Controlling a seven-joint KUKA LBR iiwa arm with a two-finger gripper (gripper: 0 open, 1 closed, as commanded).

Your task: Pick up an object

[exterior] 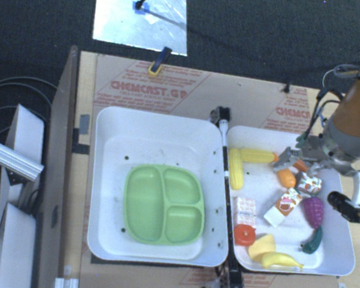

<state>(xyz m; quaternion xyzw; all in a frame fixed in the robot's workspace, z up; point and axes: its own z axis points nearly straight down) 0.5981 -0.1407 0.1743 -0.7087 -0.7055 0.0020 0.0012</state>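
Sitting in the left bin (109,164) is a green divided plate (164,205), lower centre of the frame. Next, in the right bin (342,254), toy food lies scattered — a corn cob (235,168) by the left wall, a red tomato (244,234), a banana (281,260) at the lower edge, a carton (283,208), purple grapes (314,211), a dark green pepper (313,240). At upper right the gripper (293,158) hovers over a small orange fruit (286,178) — whether its fingers are apart or together, I can't tell.

Bench (174,84) — brown printed sheet on top — bears left bin (109,164) and right bin (340,248).
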